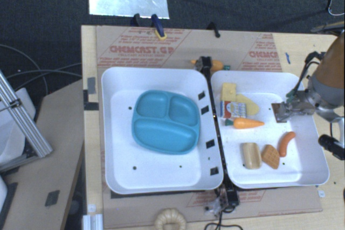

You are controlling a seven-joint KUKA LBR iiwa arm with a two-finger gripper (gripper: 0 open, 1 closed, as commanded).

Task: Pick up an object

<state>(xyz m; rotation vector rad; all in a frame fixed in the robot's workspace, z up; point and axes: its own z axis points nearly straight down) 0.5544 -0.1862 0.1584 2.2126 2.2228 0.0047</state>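
The end effector [281,112] hovers over the right bin [312,169], near the carrot [248,123] and sausage [286,143]. Whether it's clenched or released, I cannot tell.

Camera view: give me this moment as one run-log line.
grey two-finger gripper: over right white bin, holds nothing | orange carrot: lying left of gripper | blue divided plate: left bin

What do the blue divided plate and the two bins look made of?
Blue divided plate: likely moulded plastic, matte, uniform colour with soft rounded ridges. Left bin and right bin: probably thin formed plastic, smooth white, slight sheen, rounded rims. Not certain from one view.
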